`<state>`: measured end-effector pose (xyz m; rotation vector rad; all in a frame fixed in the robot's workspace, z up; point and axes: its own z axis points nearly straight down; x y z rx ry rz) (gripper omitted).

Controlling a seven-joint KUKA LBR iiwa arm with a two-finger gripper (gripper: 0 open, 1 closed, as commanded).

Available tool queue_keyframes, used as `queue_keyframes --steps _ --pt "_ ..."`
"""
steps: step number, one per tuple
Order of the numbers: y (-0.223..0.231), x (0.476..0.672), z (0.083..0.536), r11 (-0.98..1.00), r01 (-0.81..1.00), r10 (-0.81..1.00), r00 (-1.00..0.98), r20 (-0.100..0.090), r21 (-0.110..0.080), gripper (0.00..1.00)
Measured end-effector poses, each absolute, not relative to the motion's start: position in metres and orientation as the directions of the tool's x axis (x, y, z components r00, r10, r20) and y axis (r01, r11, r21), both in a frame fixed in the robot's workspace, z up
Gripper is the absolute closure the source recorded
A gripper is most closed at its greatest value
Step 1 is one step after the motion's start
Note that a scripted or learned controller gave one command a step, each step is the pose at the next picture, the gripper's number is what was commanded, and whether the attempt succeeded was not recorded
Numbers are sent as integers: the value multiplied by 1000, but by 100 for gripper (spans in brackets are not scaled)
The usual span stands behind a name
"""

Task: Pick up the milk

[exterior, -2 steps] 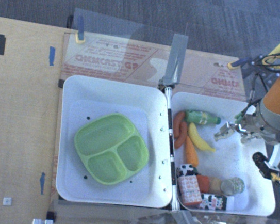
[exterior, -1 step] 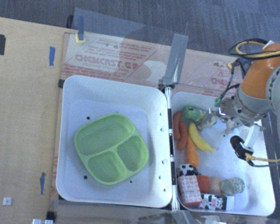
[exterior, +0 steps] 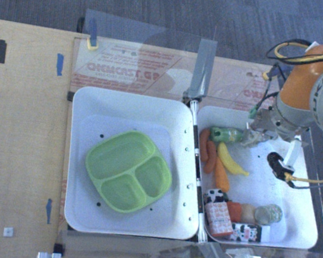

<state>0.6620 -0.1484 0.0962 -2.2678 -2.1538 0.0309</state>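
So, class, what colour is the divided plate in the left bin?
Light green plate, clearest in the camera view.

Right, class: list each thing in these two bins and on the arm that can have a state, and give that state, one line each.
Green divided plate: flat in the left bin, nothing in its compartments.
Green bottle: lying on its side, by the hand.
Banana: lying flat.
Carrots: lying along the right bin's left wall.
Milk carton: lying down at the near wall, not held.
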Motion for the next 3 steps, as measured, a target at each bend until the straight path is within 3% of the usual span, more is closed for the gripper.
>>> queue_keyframes --steps 1,2,3 --pt "-74 623 185 142 990 990 -142 1 0 100" --pt "-75 623 185 141 990 990 -141 0 0 0" --pt "-124 543 159 292 956 956 -292 0 0 0"
